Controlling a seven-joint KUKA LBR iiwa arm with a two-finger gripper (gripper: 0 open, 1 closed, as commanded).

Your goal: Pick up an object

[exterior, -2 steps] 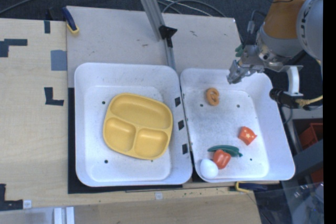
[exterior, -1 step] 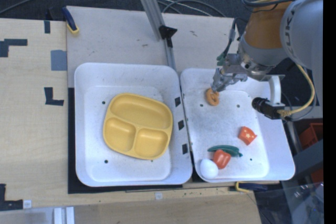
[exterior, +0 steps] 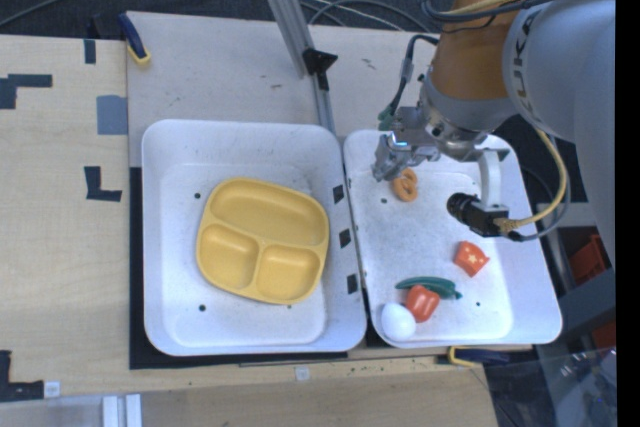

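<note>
My gripper (exterior: 392, 163) hangs low over the far left part of the right bin (exterior: 530, 315), under the grey arm and its orange band. A small orange ring-shaped piece (exterior: 406, 186) lies right at the gripper's tip, touching it or just below it; I cannot tell which. Nearer the front of the same bin lie an orange-red chunk (exterior: 471, 258), a red pepper with a green stem (exterior: 423, 301) and a white egg-like ball (exterior: 398, 320).
A yellow divided plate (exterior: 263, 240) lies in the left bin (exterior: 165, 215). A slanted metal post (exterior: 285, 0) rises behind the bins. A black cable fitting (exterior: 472, 212) hangs off the arm above the right bin. Bin walls meet at the middle.
</note>
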